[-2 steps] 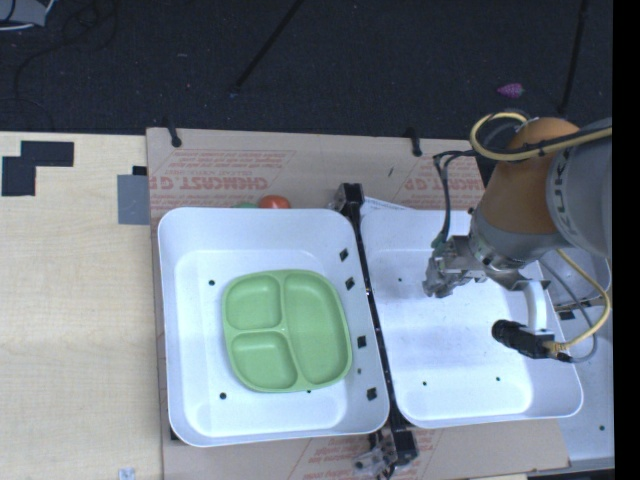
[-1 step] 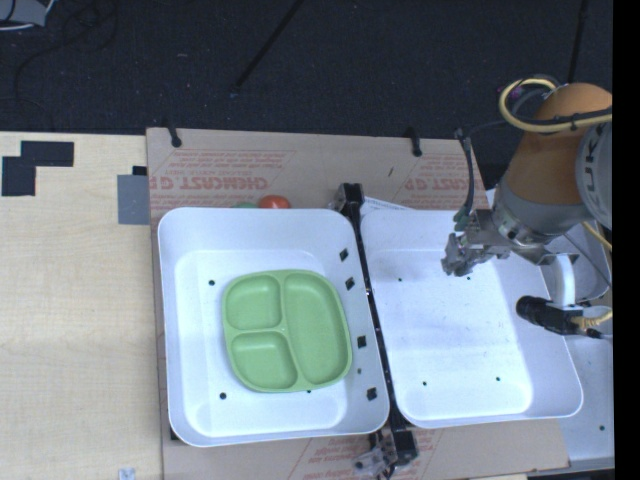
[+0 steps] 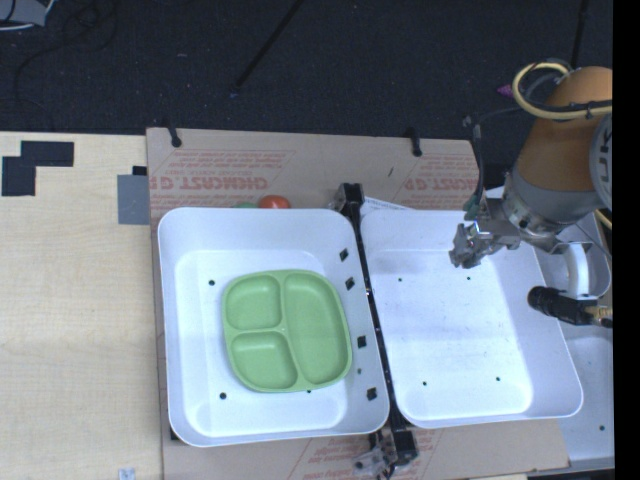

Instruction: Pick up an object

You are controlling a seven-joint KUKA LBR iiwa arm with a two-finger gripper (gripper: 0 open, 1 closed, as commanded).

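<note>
Item: green divided plate [image 3: 287, 330] — three compartments, laid flat in the left white bin [image 3: 190, 268], at lower centre-left of the frame, slightly nearer that bin's right wall. Nothing is seen touching it.

Item: right white bin [image 3: 480, 368] — set just beside the left one, the two separated by a black divider bar [image 3: 365, 298] with small clips.

Item: gripper [image 3: 468, 253] — seen over the upper right part of the right bin, at the end of the grey arm [image 3: 555, 183] with its orange band, which enters from the upper right of the frame. It is well apart from the plate. Whether it is spread or pressed together cannot be told; nothing is seen held.

Item: small red-orange object [image 3: 274, 203] — partly hidden behind the far rim of the left bin, upper centre of the frame, on brown cardboard [image 3: 300, 168].
</note>
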